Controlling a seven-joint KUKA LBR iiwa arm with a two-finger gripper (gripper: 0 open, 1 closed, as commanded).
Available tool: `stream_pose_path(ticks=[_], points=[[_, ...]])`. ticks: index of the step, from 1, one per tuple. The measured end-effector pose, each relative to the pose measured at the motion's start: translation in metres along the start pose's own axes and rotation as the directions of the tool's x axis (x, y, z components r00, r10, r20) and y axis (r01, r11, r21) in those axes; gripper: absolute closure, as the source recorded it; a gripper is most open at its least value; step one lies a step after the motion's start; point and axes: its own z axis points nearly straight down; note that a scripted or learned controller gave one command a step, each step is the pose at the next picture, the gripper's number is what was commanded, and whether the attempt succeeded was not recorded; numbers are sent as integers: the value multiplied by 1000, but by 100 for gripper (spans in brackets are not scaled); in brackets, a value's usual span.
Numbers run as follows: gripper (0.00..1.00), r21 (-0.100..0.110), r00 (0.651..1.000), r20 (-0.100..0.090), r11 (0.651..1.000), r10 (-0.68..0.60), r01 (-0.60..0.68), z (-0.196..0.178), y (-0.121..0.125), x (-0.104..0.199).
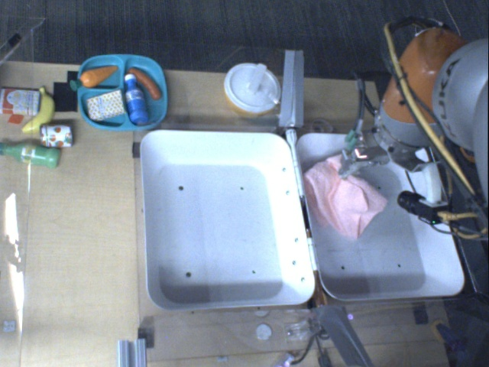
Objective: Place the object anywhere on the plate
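A pink, crumpled-looking item (345, 201) lies in the right bin (397, 274), against its left wall and towards the back. My gripper (356, 156) is low over the item's back edge, at or touching its top corner. The grey arm with its orange band (416, 60) comes in from the upper right. I cannot make out a separate object in the gripper, and its tip is partly hidden by the wrist and cables.
The left bin (221, 220) sits beside the right one. Behind the bins stand a white lidded container (252, 89) and a blue divided tray (122, 92) with toy food. A banana (40, 112), a small can (56, 135) and a green bottle (30, 154) lie at the far left.
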Motion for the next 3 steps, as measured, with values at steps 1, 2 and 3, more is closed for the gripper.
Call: stream_pose_path(ticks=[1, 2, 3], points=[[100, -1, 1000, -1, 1000, -9, 9, -40, 2, 1], [100, -2, 915, -1, 915, -403, 403, -47, -12, 44], [100, -2, 683, -1, 683, -730, 730, -37, -22, 88]])
